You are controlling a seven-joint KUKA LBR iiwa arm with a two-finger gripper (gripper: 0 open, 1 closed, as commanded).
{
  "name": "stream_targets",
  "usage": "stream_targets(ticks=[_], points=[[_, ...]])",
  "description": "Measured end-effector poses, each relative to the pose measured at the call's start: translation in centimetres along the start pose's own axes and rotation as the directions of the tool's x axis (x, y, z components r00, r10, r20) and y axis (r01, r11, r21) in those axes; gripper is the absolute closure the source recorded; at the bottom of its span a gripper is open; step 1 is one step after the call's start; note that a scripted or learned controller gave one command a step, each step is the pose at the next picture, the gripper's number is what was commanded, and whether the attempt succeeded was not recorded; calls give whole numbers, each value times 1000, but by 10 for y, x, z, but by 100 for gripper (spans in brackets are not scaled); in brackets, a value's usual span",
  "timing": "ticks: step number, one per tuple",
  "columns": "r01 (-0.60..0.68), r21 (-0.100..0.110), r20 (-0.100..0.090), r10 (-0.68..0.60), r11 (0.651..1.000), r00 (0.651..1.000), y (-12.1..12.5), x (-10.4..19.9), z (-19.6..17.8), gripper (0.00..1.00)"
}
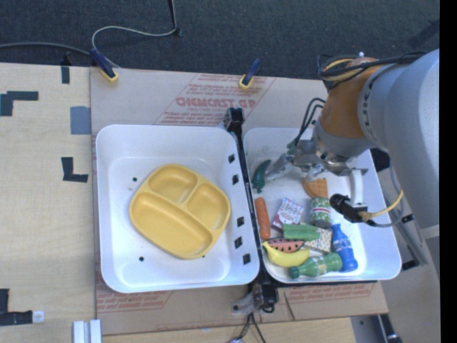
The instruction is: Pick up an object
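— Any writing you can read?

— Red print on the cardboard sheet (214,100) under the bins; it looks like "CHEMCAST GP", though I can't be sure. The small packet (290,210) in my bin has a pattern too fine to read.

— And your gripper?

— My gripper (312,164) sits low in the right bin (389,259), near its back wall. My wrist covers it, so I cannot tell how wide it stands or whether anything is in it.

— Where are the objects?

— Crowded at the front: orange carrot (263,217), banana (284,256), watermelon slice (288,247), green bottle (316,266), blue bottle (343,247). A dark green piece (260,174) lies by the divider, left of my gripper.

— Room to move?

— The back of my bin is bare white. The left bin (114,263) holds a yellow divided plate (180,209), with open floor around it.
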State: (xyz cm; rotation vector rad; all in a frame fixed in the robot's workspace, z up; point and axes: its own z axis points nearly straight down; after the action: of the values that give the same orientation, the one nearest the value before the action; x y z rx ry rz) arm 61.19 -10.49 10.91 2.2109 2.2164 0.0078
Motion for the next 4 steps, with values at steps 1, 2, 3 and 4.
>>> stream_targets(ticks=[1,2,3,4], points=[[-1,9,-3,1,1000,1000,7,-23,23,0],[0,9,-4,0,1000,1000,32,-32,24,0],[0,10,-4,0,1000,1000,46,-32,25,0],[0,9,-2,0,1000,1000,42,-33,24,0]])
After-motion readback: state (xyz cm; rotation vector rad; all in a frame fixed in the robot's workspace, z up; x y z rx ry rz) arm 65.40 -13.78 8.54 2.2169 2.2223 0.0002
